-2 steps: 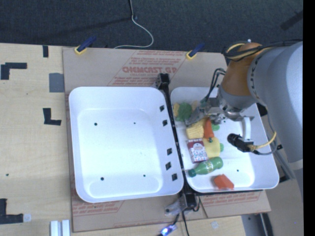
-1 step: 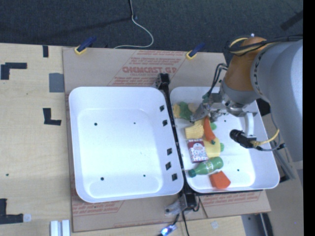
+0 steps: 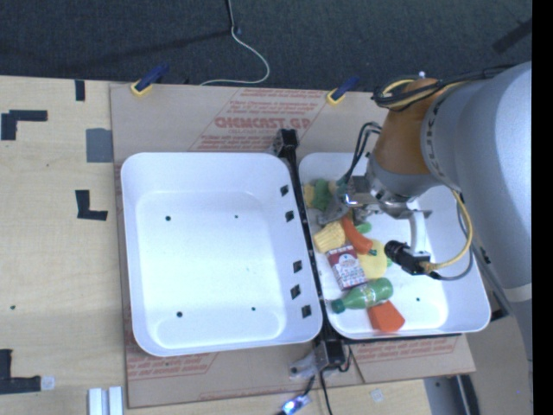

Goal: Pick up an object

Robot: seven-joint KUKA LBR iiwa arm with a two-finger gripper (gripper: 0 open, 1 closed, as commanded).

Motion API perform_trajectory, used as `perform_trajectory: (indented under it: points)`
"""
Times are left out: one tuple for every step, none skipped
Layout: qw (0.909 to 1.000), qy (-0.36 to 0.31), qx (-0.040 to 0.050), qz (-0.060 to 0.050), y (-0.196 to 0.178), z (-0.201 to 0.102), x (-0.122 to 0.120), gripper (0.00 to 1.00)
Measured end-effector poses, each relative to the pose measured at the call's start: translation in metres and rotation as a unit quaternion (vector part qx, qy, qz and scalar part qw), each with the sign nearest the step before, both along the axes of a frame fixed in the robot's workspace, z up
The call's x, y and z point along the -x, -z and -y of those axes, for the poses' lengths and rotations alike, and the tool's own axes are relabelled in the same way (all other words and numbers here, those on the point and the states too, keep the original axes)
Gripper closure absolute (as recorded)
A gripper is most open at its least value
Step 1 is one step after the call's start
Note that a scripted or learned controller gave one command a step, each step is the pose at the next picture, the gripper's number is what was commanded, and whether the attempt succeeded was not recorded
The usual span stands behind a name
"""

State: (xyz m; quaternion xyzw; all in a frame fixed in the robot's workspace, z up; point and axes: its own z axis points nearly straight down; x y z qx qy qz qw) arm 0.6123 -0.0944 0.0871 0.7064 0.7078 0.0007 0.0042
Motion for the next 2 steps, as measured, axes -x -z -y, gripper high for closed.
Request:
perform_trajectory:
  points:
    - [1.0000, 0.000, -0.0014, -0.001, -0.010, 0.000, 0.000, 1.00]
    - [1.0000, 0.001, -0.0037, -0.006, -0.101, -0.023, 0.083, 1.00]
